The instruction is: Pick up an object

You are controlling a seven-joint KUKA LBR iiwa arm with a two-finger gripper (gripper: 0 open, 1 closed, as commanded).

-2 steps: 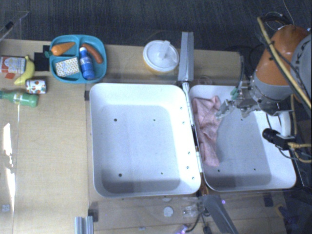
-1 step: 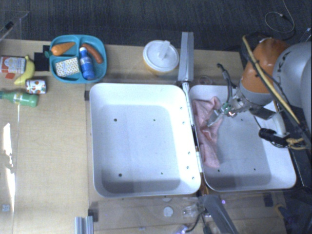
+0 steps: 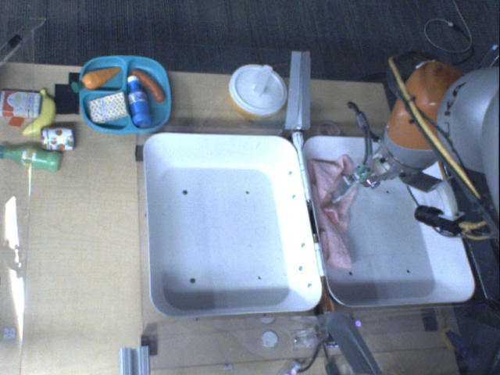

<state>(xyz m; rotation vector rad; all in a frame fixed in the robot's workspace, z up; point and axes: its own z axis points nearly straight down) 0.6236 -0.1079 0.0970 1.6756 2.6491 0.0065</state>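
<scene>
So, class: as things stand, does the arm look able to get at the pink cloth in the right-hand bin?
Probably yes. The end effector is already over the pink cloth, which lies uncovered along the left wall of the right bin, with nothing on top of it.

my gripper (image 3: 341, 191) over right bin (image 3: 406, 272) | cloth (image 3: 332, 209) under and left of my jaws, along bin's left wall | left bin (image 3: 226, 225) farther left | lidded cup (image 3: 258, 91) behind-left
</scene>
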